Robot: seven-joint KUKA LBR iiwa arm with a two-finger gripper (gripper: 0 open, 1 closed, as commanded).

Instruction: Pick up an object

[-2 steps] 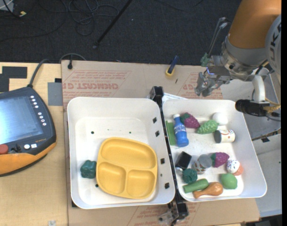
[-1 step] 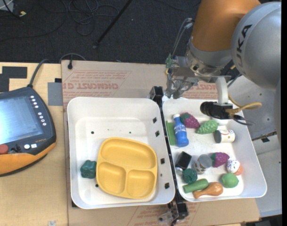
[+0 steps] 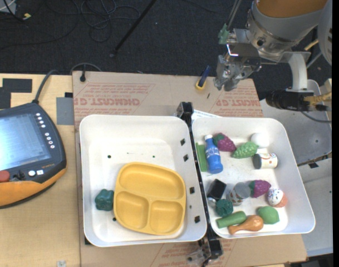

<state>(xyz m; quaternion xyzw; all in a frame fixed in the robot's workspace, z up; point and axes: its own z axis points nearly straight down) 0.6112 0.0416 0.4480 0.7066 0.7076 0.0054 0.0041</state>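
Observation:
My gripper [image 3: 227,82] hangs high over the cardboard just behind the right bin [image 3: 291,149], with nothing visible under it. That bin holds several small items: a blue bottle [image 3: 214,156], a purple grape bunch [image 3: 226,144], a green knobbly piece [image 3: 246,149], a white ball [image 3: 260,139], a black block [image 3: 216,189], a grey can [image 3: 240,192], a green cucumber [image 3: 230,219] and an orange gourd [image 3: 248,223]. In the left bin [image 3: 102,132] lie a yellow divided plate [image 3: 150,199] and a dark green lump [image 3: 104,199].
A teach pendant [image 3: 21,143] with an orange rim lies on the bench at the left. A small blue and yellow tool [image 3: 202,78] rests on the cardboard behind the bins, left of the gripper. Cables run across the dark floor at the back.

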